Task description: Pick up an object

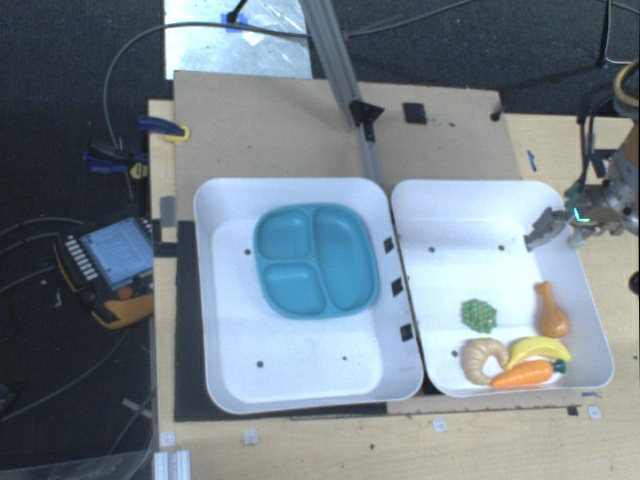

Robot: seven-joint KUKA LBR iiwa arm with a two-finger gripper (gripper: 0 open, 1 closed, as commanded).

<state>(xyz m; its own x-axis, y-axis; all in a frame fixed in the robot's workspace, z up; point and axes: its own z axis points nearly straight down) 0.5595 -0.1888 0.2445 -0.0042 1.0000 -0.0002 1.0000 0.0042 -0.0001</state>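
In the camera view, you see the pincer (548,230) at the right edge of the frame, above the right bin's (450,213) upper right corner; whether its tips are apart or together, I cannot tell. Low right in that bin lie broccoli (479,315), drumstick (551,312), croissant (483,358), banana (540,349), carrot (521,374). The left bin (225,368) holds a blue plate (316,260).

Blue divided plate (316,260) in left bin (225,368); handheld controller (110,268) on floor.

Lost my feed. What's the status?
Gripper over right bin's far right edge, holding nothing. Toy foods near corner: banana, carrot, croissant. Nothing blocking.
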